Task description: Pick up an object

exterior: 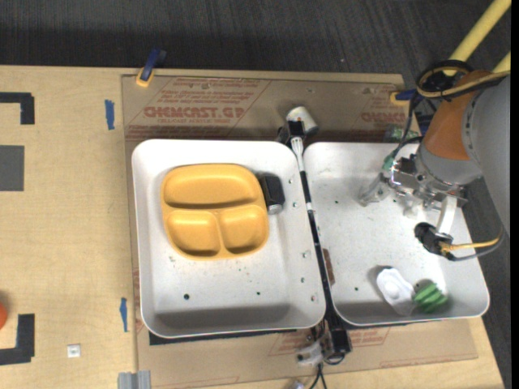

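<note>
My pincer hangs over the right shallow white bin, whether apart or together I cannot tell. The small white-and-green plastic object lies toward that bin's near corner, below my pincer, long axis roughly left-right.

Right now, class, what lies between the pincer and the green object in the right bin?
In the camera view, bare white bin floor separates the pincer from the green object; a white object sits beside the green one.
</note>
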